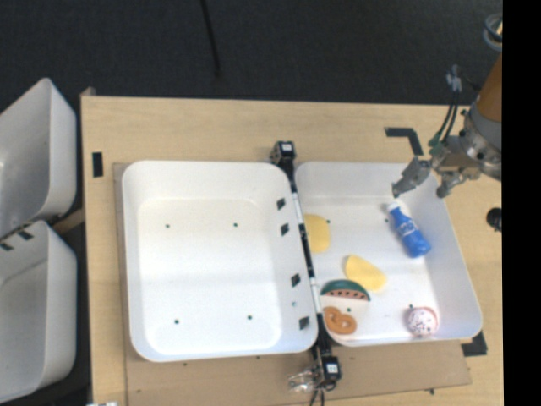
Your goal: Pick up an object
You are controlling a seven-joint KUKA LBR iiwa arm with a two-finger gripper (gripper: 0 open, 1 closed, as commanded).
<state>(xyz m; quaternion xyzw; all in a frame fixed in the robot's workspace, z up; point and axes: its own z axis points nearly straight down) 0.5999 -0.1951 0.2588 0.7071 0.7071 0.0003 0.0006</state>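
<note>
1. The bench (101,252) carries two white bins, and the left bin (211,260) sits bare-floored while all the action is in the right bin (461,286).
2. The arm (486,121) comes in from the right, its upper part cut off at the frame edge, and the gripper (425,176) hangs over the right bin's far right corner.
3. Fingers: two grey prongs show, spread fairly wide, one toward the bottle and one nearer the wrist, with nothing between them.
4. The blue bottle (408,232) lies flat near the right edge, white cap toward the far edge, long axis running far-to-near with a slight slant. It sits just nearward of the fingers, clearly the closest candidate.
5. Smaller pieces crowd the near left corner: a yellow disc (317,232) against the left edge, a yellow wedge (366,273), a watermelon slice (345,292), a pretzel-like toy (340,320).
6. A pinkish white ball (421,320) rests at the near edge, its details too blurred to read.
</note>
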